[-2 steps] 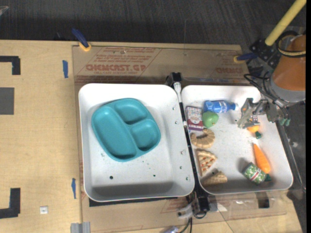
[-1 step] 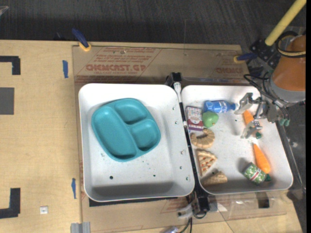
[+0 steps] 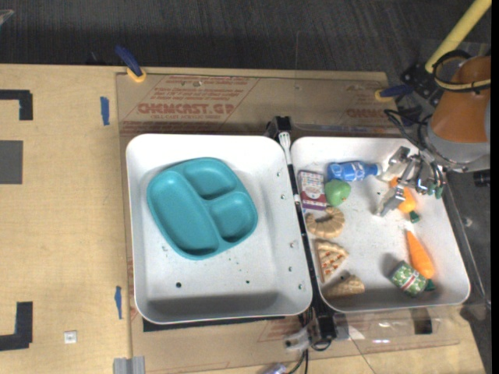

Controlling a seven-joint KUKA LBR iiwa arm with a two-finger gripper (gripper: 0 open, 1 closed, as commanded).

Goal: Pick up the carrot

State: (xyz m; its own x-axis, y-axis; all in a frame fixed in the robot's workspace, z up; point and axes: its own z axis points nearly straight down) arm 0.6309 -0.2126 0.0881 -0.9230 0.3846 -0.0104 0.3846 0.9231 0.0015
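- Nearest you, the right bin [image 3: 456,291] is carrying the clutter: a green can [image 3: 409,279] is lying on its side near the bin's near right corner.
- The carrot [image 3: 419,253] is lying flat just beside that can, touching or nearly touching it, leafy end pointing away from you toward the gripper.
- Along the right bin's left wall, a pastry piece [image 3: 345,286], a pizza slice [image 3: 330,259] and a cookie-like piece [image 3: 325,223] are sitting in a row.
- Farther on, a small carton [image 3: 311,191] is lying against that wall, with a green ball [image 3: 337,192] just beside it and a blue bottle [image 3: 351,170] lying on its side behind.
- The left bin [image 3: 156,287] is holding a teal divided plate [image 3: 203,206], tilted a little askew.
- The gripper [image 3: 399,195] is hanging over the far right part of the right bin, well apart from the carrot; a small orange piece [image 3: 408,202] is showing at its fingertips, but you cannot tell if the fingers are clasping it.
- The arm [image 3: 460,111] is reaching in from your far right.
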